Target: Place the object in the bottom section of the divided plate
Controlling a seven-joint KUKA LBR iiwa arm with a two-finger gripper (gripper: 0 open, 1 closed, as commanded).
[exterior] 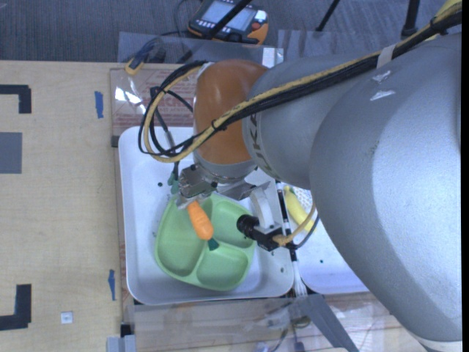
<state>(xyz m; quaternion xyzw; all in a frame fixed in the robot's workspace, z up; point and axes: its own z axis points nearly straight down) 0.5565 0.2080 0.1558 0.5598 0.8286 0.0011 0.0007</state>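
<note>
A: We note first the grey arm (352, 123), its orange band (223, 112) over the white bin (135, 270) that holds the green divided plate (201, 251).

B: And the gripper (192, 189)?

A: It hangs at the plate's upper rim; we cannot tell how it stands.

B: The object?

A: A toy carrot (200, 221), on the plate's central ridge, just below the gripper. A yellow item (294, 204) lies right of the plate.

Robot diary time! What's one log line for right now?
arm: over left bin | carrot: on green divided plate, across the ridge | gripper: above carrot | bottom section: no object yet
</note>
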